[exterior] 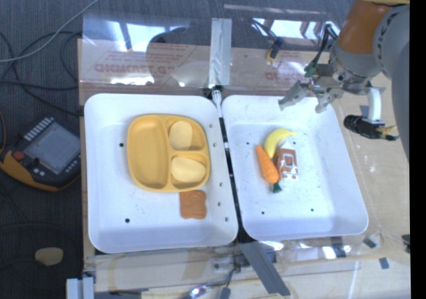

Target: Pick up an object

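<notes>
The right-hand bin (333,178) is holding three items clustered near its centre while the gripper (307,96) is hovering above the bin's far edge, fingers spread and holding nothing. Lying nearer the camera from that claw, the carrot (267,164) is stretching lengthwise away from the camera, the banana (278,138) touching its far end and a small carton (287,163) sitting just beside it.
</notes>
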You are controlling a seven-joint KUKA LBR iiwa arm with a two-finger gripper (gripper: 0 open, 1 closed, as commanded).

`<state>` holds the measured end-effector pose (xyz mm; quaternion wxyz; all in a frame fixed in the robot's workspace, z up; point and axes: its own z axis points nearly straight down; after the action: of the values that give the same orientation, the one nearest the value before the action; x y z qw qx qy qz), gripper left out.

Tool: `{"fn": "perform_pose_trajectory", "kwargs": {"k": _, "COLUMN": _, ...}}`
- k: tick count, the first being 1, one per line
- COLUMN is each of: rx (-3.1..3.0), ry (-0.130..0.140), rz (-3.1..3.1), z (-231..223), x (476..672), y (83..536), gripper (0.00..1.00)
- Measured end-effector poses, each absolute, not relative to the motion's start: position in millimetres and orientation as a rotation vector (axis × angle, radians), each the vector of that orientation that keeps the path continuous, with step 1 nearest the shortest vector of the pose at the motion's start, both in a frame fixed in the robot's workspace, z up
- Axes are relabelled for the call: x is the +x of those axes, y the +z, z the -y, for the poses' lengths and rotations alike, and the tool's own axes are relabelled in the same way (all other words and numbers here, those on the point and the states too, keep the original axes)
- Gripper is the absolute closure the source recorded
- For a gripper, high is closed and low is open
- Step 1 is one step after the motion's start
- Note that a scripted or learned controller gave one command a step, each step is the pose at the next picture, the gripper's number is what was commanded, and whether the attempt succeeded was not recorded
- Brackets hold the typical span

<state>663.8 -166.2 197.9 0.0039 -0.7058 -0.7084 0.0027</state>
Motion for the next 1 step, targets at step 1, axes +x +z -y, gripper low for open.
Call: {"fn": "perform_pose_trajectory", "kwargs": {"k": 1, "rx": -2.179, "ry": 0.006, "rz": 2.258, "z": 142.3, "x": 615.2, "y": 90.6, "gripper": 0.0}}
